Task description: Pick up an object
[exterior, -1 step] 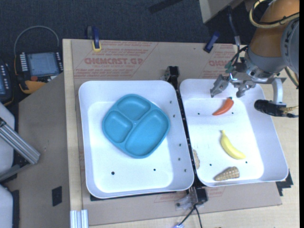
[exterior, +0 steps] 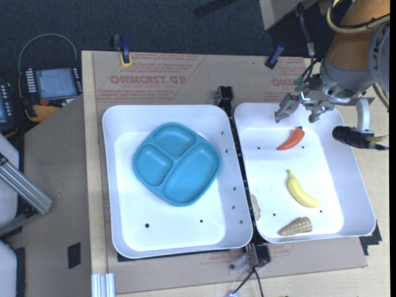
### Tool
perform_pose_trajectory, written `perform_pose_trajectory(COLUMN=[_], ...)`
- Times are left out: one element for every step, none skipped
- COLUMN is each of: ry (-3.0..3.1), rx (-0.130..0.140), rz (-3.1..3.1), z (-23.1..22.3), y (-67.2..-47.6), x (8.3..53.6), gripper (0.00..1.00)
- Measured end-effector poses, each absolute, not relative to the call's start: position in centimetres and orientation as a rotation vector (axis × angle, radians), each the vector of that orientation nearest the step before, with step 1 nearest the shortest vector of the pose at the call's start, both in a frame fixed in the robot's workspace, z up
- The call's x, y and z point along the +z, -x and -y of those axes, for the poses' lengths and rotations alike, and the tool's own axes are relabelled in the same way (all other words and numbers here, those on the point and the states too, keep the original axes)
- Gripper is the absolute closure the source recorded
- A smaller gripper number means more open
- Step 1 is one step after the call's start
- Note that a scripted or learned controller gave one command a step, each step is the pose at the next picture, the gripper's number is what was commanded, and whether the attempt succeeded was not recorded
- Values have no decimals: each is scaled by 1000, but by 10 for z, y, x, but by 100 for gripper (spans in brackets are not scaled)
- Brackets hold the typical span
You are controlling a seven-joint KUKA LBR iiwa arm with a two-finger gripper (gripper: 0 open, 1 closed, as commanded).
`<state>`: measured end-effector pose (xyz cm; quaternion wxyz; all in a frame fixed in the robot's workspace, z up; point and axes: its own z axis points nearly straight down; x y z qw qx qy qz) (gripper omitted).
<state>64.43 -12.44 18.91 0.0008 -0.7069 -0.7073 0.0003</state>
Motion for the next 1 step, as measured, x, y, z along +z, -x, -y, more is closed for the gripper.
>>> perform_pose_trajectory(ry=[2219], rx=[6], rz=[2218], z=[133], y=[-646], x=[140], gripper=[0])
